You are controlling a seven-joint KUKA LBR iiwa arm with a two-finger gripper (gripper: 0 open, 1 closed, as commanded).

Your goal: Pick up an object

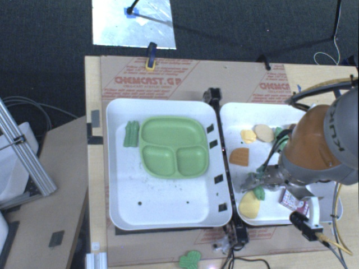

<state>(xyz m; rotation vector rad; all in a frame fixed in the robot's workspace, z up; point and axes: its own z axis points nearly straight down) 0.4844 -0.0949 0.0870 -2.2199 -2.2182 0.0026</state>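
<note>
Jaws (257, 182) are low in the right bin (291, 112), at its front-left area, tips right over a small green piece (259, 194). Can't tell how far they're open or whether they're touching it. Arm (314, 144) comes in from the right, orange band above the wrist.

Right bin contents: yellow lump (250, 206) just in front of the green piece, orange-brown wedge (239, 156) behind the jaws, small yellow piece (248, 135) and beige round piece (263, 132) further back.

Left bin (120, 206): green divided tray (173, 147) in the middle, green ridged piece (131, 134) just left of it.

Table (185, 74) is covered in printed cardboard. Green item (189, 259) on the front edge, outside the bins. Dark floor behind with a shiny sheet (133, 15).
</note>
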